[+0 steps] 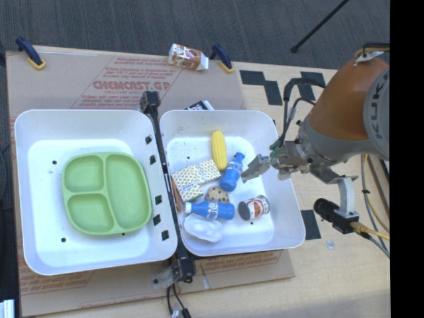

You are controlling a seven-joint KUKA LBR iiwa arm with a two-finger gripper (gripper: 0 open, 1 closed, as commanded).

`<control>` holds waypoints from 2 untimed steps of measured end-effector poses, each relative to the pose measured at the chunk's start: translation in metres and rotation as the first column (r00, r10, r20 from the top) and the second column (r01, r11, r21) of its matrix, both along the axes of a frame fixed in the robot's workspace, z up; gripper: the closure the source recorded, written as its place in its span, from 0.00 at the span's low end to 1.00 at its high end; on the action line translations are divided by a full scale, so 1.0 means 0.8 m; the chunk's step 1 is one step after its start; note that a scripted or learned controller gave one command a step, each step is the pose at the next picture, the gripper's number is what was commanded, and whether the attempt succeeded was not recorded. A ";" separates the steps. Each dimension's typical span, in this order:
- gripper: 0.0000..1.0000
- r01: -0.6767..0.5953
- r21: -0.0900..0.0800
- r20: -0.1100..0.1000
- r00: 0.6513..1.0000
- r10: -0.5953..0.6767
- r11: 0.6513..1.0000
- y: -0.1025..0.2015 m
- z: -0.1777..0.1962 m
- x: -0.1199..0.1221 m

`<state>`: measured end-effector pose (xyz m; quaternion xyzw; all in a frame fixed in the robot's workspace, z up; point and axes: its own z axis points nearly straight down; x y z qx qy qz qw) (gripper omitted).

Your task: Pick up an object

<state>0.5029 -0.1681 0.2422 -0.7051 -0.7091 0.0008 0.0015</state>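
The right bin holds several small objects. A yellow corn cob lies near its back, with a blue bottle just in front of it. A patterned packet and a brown cookie lie to the left. A second blue bottle lies on its side near a small can. A white plastic piece rests at the front. My gripper hangs over the right half of this bin, just right of the upright blue bottle and above the can. Nothing shows in its grasp.
The left bin holds a green divided plate. A snack packet lies on the cardboard behind the bins, between blue clamps. A black divider separates the bins. Cables run along the bench at the right.
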 end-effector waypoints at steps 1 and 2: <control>0.00 0.000 0.000 0.000 1.000 0.000 1.000 0.000 0.000 0.000; 0.00 0.000 0.000 0.000 1.000 0.000 1.000 0.000 0.000 0.000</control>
